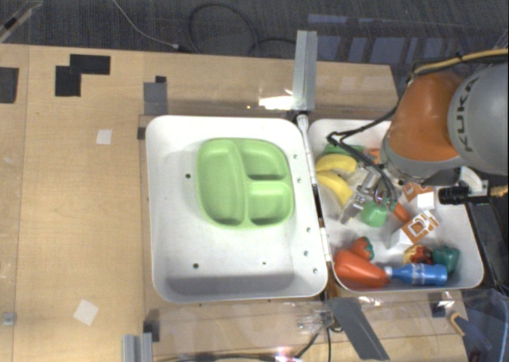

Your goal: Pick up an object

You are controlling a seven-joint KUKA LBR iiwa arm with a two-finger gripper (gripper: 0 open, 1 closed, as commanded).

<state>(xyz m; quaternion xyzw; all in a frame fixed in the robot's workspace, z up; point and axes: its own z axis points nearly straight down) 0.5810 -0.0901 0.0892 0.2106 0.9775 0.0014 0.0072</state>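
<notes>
I am looking down at 2 white bins from far away, and I am using the green tray point(242, 181) as my marker. It is sitting in the middle of the left bin point(171, 273), and nothing is sitting on it.

All the toys are lying in the right bin point(475, 273), on the far side of the wall from the green tray. The yellow banana point(334, 177) is lying closest to the tray, just over that wall. Past the banana, further from the tray, the gripper point(359, 203) is hanging low over a small green block point(374, 213). I am seeing silver metal just beside the block, maybe touching it. Are the claws pinched or let go? I cannot tell — the big arm is covering too much.

Lower down, a red pepper-like toy point(358, 269) is lying near the tray's side of the bin, with a blue bottle point(417, 274) beside it.

I am guessing the green block is the thing to grab. To do this step well, I am thinking the claws should be going down with 1 on each side of the block, not on top of it. The banana is sitting close, so a claw could be bumping it. Squeezing first and lifting slowly and straight up seems best — then the block is less likely to be slipping out.
</notes>
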